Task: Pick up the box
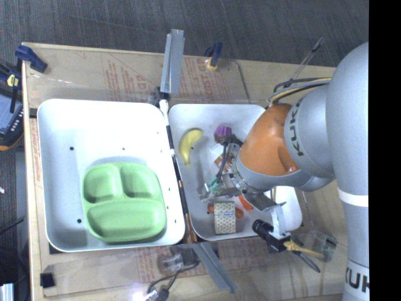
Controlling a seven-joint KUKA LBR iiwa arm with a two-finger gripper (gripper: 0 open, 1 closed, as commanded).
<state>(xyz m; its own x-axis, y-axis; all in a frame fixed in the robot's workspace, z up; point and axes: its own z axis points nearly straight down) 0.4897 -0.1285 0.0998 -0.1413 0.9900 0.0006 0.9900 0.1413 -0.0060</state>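
Dark carpet behind; plywood table (113,74) carrying two white bins. Left bin (56,124) holding green divided tray (124,202). Right bin (194,218) holding banana (190,144) at 11 o'clock, purple item (223,132) at 12, patterned box (224,217) at 6, near front wall. Fingers (220,190) just above box, at its 12 o'clock; spread and contents impossible to tell under wrist clutter. Best approach, by judgement: centre over box, straddle narrow sides, descend square, close firmly, lift straight, clear of bin wall.

Two shallow white bins (56,168) are seen in smooth, faintly glossy plastic; the green divided tray (124,201) looks matt plastic. The small patterned box (224,217) appears papery — the bench (94,74) raw, rough board.
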